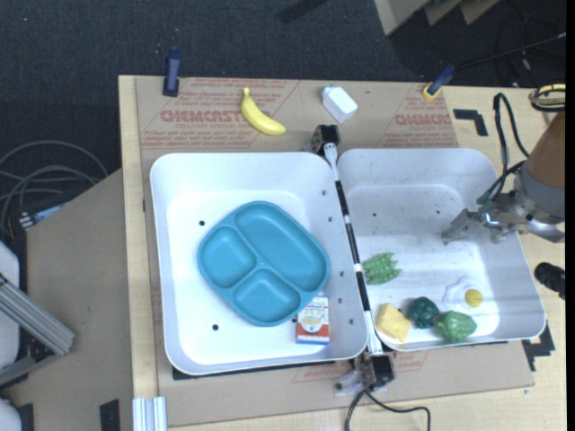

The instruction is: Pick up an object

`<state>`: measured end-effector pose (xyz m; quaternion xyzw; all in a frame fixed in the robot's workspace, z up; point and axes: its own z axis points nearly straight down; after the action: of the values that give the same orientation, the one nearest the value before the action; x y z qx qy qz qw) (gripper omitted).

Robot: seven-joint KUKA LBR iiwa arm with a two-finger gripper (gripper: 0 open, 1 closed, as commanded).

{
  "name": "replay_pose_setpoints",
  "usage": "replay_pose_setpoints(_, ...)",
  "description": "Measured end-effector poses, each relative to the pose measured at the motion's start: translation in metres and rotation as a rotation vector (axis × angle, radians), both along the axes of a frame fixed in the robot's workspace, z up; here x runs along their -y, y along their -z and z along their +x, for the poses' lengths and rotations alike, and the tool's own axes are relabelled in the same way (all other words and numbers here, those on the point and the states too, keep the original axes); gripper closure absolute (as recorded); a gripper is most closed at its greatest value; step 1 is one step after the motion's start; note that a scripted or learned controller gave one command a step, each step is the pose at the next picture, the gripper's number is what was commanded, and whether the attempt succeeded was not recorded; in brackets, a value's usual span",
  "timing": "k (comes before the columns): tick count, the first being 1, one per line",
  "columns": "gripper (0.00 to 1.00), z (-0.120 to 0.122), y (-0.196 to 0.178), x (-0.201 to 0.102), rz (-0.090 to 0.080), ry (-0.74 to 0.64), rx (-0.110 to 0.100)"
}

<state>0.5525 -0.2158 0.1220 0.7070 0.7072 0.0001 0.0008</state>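
Observation:
My gripper (465, 226) hangs over the right part of the right bin (404, 182), above its bare floor and with nothing seen in it. Toy foods lie along that bin's front: a green leafy piece (380, 268), a yellow piece (392, 322), a dark green piece (423, 311), a light green piece (455, 325) and a fried egg (468, 296). The egg lies closest, just below the gripper and apart from it. In the left bin (171, 196) a blue divided plate (262, 261) rests beside a small red and white carton (314, 321).
On the board behind the bins lie a banana (261, 116) and a white block (340, 103). Blue clips (172, 72) sit at the board's back corners. A black divider strip (343, 218) runs between the bins. Cables trail at the right.

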Motion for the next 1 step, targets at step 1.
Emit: replay_pose_setpoints(1,0.00,-0.0701,0.0238,0.0062,0.006,0.000,-0.005)
